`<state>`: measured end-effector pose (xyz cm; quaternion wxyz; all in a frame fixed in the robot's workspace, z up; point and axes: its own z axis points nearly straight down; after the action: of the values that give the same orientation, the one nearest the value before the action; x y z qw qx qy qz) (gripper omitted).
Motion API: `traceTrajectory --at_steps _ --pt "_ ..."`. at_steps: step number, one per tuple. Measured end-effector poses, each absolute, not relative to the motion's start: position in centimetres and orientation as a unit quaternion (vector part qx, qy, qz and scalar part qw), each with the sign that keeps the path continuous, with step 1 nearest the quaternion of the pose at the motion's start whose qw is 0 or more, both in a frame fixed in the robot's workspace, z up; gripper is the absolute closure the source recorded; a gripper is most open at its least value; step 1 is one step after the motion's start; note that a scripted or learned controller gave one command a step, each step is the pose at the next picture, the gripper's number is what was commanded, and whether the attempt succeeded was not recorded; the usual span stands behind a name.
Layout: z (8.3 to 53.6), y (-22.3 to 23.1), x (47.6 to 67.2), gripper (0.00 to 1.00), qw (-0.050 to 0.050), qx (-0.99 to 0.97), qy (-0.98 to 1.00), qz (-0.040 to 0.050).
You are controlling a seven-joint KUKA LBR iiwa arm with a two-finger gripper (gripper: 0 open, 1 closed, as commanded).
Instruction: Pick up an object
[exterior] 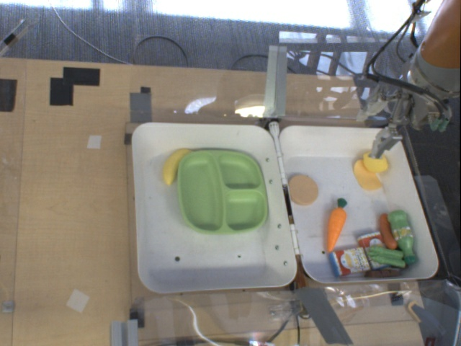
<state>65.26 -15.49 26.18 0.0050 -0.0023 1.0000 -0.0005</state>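
The gripper is seen low over the far right corner of the right bin, its fingertips set against the top of a small yellow toy piece. Whether that piece is clasped between the fingers or merely touched cannot be told. A pale yellow disc lies just beneath and touching the yellow piece. A tan round disc is placed near the bin's left edge, and a toy carrot lies toward the middle. A red sausage, a green bottle and a small printed carton are crowded in the near right corner. In the left bin, a green divided plate is set centrally, with a banana against its far left edge.
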Motion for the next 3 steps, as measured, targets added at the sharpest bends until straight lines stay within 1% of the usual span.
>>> traceTrajectory --at_steps 1,2,3 --pt "15.9 -11.3 64.0 0.0 0.001 -0.027 1.0 0.0012" --pt "9.0 -14.0 56.4 0.0 0.008 0.007 1.0 -0.0009" --pt "9.2 -10.1 51.1 0.0 0.01 -0.023 1.0 -0.0013"
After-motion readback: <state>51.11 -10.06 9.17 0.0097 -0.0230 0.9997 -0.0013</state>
